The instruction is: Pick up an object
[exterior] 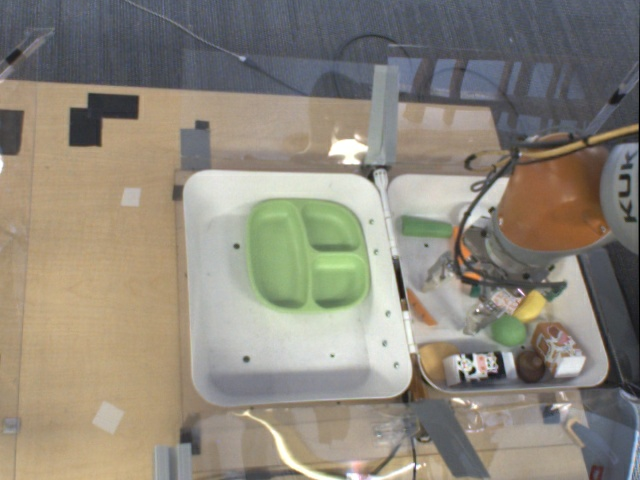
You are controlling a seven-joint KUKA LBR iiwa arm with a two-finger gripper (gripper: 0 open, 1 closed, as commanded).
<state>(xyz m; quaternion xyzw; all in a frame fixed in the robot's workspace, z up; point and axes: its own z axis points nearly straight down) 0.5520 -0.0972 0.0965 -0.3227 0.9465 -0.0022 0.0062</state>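
Note:
My gripper [478, 290] hangs low inside the right bin [420, 196], under the orange wrist band. Right around it lie a green ball [509, 331] and a yellow piece [531, 306]. A green block [426, 227] rests toward the bin's far side, and a thin orange stick [422, 308] lies near its left wall. Along the near wall sit a white bottle with a dark label [479, 367] and a small brown and white box [556, 349]. The wrist hides the fingertips, so nothing is seen between them.
The left bin [215, 358] bears a green divided plate [306, 254]. A metal divider post [382, 118] stands between the bins at the far side. Cables trail across the floor beyond the bench and along the front edge.

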